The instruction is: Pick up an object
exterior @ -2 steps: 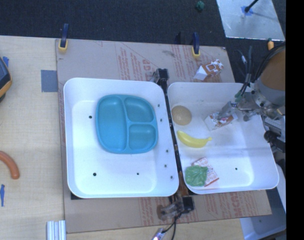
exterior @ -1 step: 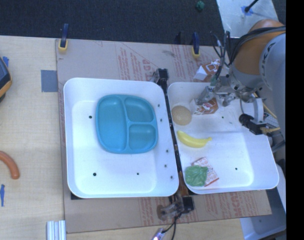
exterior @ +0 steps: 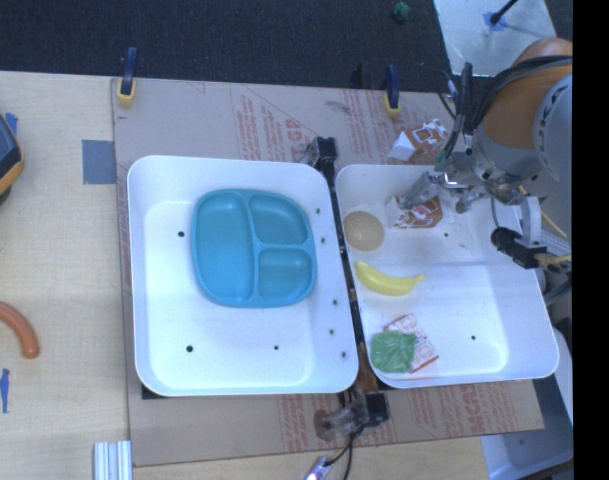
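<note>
Green packet (exterior: 393, 350) lies near; snack packet (exterior: 420, 212) sits under the fingers (exterior: 431, 190), spread unclear.

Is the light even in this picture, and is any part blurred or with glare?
Camera view: light is soft and even, with faint shadows along the bin walls; the white bins look bright but keep detail; the hand and the packet by it are slightly blurred; the blue plate and banana are sharp.

Bench (exterior: 54, 268) bears two bins (exterior: 154, 268), a sausage (exterior: 16, 328)
</note>
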